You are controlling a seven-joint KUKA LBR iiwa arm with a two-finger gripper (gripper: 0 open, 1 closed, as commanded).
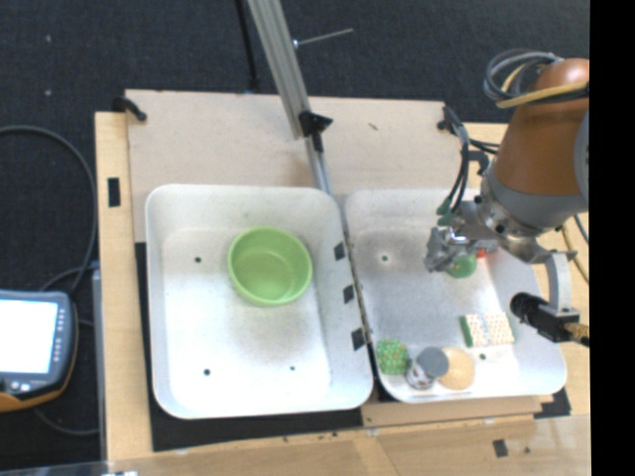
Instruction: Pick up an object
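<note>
My gripper [448, 250] hangs over the upper middle of the right bin [397, 286], below the grey wrist and orange band. A small green object [463, 266] with a red bit beside it lies right under the gripper, partly hidden by it; I cannot tell whether it is held. Along the right bin's front edge lie a knobbly green ball [392, 355], a grey round piece [431, 365] and a tan round piece [459, 369]. A pale checkered block [487, 329] rests just above them.
The left bin [179, 365] holds a light green bowl [270, 265], upright near its upper middle. A slanted metal pole [288, 67] rises from the seam between the bins. A black arm fitting [541, 315] overhangs the right bin's right rim.
</note>
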